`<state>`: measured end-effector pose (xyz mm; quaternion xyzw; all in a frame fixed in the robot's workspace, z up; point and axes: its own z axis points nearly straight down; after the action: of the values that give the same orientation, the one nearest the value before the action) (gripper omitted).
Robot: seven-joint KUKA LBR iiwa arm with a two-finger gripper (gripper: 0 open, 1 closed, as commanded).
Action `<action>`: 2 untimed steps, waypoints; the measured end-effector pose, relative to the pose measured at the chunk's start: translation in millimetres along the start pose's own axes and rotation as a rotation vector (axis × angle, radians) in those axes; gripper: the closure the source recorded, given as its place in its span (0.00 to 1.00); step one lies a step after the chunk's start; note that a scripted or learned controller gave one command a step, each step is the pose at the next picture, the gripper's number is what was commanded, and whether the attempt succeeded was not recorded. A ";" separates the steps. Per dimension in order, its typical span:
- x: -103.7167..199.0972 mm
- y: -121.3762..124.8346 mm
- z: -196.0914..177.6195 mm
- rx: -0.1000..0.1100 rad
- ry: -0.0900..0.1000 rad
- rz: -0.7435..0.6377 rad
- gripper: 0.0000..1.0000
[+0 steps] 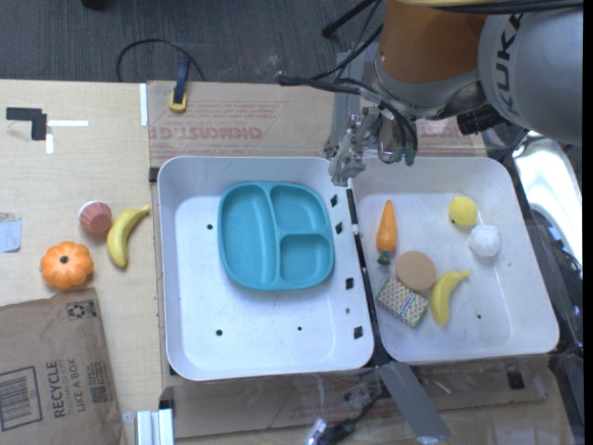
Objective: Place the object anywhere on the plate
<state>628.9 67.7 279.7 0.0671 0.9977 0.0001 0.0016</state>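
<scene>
Clearly the task had hardly begun: the teal three-compartment plastic plate (276, 235) lay bare in the left white shallow bin (185, 341), with nothing yet set on it. Further right, in the right white shallow bin (528, 332), the candidates waited: an orange carrot-shaped toy (386, 227), a round tan disc (416, 270) resting against a checked, patterned block (402, 301), a yellow toy banana (446, 295), a yellow lemon-shaped ball (463, 211) and a small white lumpy ball (484, 241). Which of these was the intended object could not be judged. The robot's hand (348, 162) hung above the far rim where the two bins met, and whether it was gripping or spread could not be told; nothing was seen in it. Picking, carrying and releasing all remained.

Left of the bins, the pale wooden surface (74, 156) carried a small orange pumpkin (66, 266), a second yellow banana (124, 234), a pinkish cupcake-like toy (95, 218) and a brown cardboard box (51, 369) printed with a recycling mark. Beyond lay dark grey carpet (232, 17) with loose cables.
</scene>
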 end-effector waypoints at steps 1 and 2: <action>-3.3 67.7 -12.9 -0.001 -0.002 -0.138 1.00; -15.7 -37.4 -18.3 0.000 0.000 -0.040 1.00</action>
<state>639.5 28.4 298.1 0.0469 0.9989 0.0000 0.0018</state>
